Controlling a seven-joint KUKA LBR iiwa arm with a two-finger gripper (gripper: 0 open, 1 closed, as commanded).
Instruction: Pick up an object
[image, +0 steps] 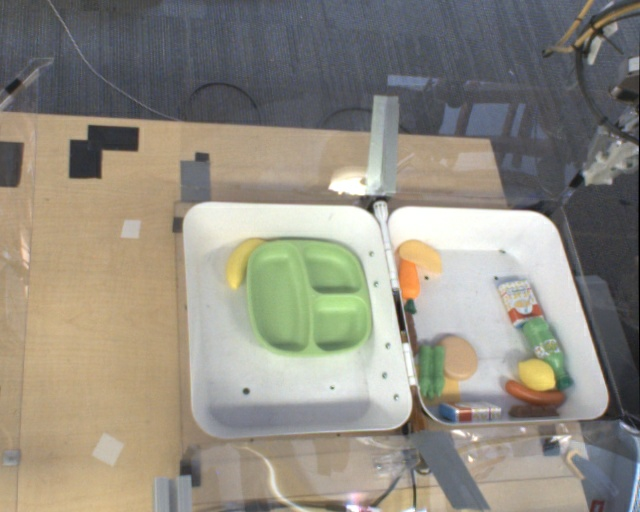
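Note:
The right bin (480, 232) holds several toy items: a yellow-orange wedge (420, 258), an orange carrot (408, 281), a green pod (431, 370), a tan round piece (460, 354), a small red, white and blue tube (470, 411), a red sausage (535, 394), a yellow lemon (537, 374), a green bottle (546, 343) and a white packet (515, 297). In the left bin (210, 380) lie a green divided plate (305, 296) and a yellow banana (238, 262). My gripper (606, 160) hangs at the upper right edge, beyond the right bin's far corner, away from every item.
A metal post (383, 145) stands behind the seam between the bins. Cables (590, 30) hang at the top right. Wooden bench (90, 330) stretches to the left of the bins.

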